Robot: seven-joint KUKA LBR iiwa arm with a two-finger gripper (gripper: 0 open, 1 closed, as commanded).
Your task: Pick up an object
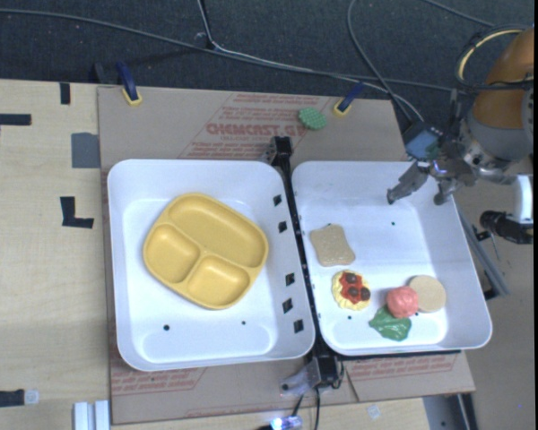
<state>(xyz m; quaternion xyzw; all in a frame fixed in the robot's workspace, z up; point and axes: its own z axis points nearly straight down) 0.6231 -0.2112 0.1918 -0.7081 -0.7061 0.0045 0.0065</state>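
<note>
A grey robot arm with an orange band reaches in at 3 o'clock, its two-finger gripper [421, 189] poised over the upper right corner of the right white bin [377, 182], fingers spread apart and holding nothing. The toy foods lie well apart from it, toward 6 o'clock in the same bin: a tan slice of toast [331, 245] near the bin's left wall, a small yellow pizza piece with red toppings [351, 290] just below it, and at 4 o'clock from the toast a cluster of a red-pink tomato-like piece [402, 301], a round tan cracker [428, 293] touching it on the right, and a green leaf [390, 325] just beneath. In the left white bin [134, 182] a yellow three-compartment plate [206, 251] sits tilted. A small green object [312, 118] rests on the cardboard beyond the bins at 12 o'clock.
</note>
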